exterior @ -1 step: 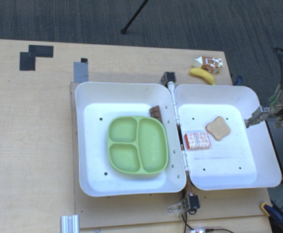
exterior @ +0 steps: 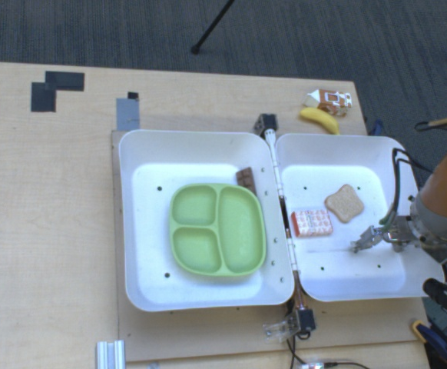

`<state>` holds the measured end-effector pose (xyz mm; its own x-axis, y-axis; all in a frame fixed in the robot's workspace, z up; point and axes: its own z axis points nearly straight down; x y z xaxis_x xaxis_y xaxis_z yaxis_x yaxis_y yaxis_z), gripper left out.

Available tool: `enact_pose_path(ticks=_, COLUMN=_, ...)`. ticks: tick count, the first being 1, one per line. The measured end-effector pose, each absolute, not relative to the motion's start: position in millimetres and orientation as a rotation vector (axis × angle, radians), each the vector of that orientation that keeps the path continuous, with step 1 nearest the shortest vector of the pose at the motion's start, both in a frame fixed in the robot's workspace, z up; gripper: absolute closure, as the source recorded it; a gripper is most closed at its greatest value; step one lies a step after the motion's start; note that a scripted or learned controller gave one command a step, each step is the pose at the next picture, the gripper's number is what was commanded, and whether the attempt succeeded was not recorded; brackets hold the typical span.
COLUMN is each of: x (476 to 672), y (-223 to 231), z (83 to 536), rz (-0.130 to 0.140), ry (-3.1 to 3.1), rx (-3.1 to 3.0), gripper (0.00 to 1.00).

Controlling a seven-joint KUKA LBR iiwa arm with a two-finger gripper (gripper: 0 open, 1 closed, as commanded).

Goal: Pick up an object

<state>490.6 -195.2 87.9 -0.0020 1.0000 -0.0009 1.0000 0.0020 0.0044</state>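
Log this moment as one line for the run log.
gripper: over right bin, holding nothing | toast slice, red-and-white packet: right bin, untouched | green tray: left bin

The arm (exterior: 445, 198) is cut off at the frame's right edge. The brown block (exterior: 246, 178) sits partly behind the green plate (exterior: 217, 230), too small to identify.

Honestly nothing readable is showing up here. The small red-and-white box (exterior: 312, 223) in the right bin (exterior: 377, 279) is showing some kind of printed pattern, but it's blurring into specks, no letters or numbers coming through. The little packet (exterior: 329, 98) on the bench beside the banana (exterior: 319, 119) is looking printed too, just as illegible.
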Motion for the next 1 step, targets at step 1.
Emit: enact_pose_path(ticks=1, x=492.3, y=-194.8, z=99.2, rz=0.008, ry=2.22, rx=2.213, gripper=1.0)
